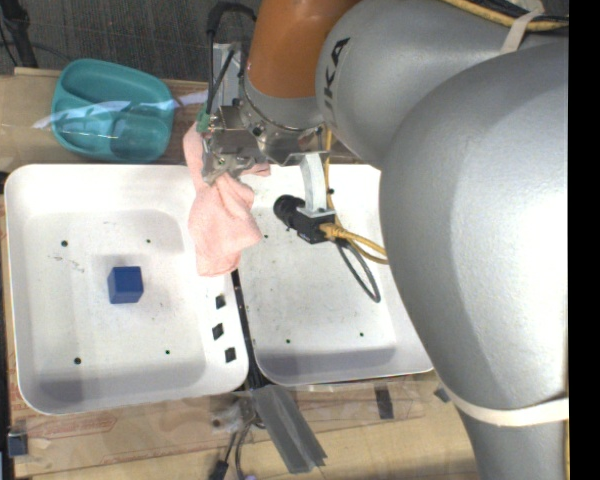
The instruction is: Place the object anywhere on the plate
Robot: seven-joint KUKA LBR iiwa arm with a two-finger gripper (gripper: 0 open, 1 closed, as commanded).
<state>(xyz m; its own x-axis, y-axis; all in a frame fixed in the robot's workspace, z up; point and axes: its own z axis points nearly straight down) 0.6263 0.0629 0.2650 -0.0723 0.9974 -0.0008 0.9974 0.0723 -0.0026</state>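
You are looking at the hand (223, 163) hanging over the seam between the two bins, and a pink cloth (220, 223) is dangling from it — the top of the cloth is bunched up at the fingers, so it is reading as gripped, though how firmly you cannot tell from here. The cloth is draping down over the inner wall of the left bin (40, 268), its lower edge lying near the divider. A blue cube (126, 284) is sitting on the left bin's floor, well apart from the cloth. The teal plate (110, 108) is waiting on the worktop beyond the left bin's far edge. The risks you are facing: the limp cloth is likely to drag on the bin rim and pull loose, or to land half off the plate — and a loose pinch could be letting it slip mid-carry.
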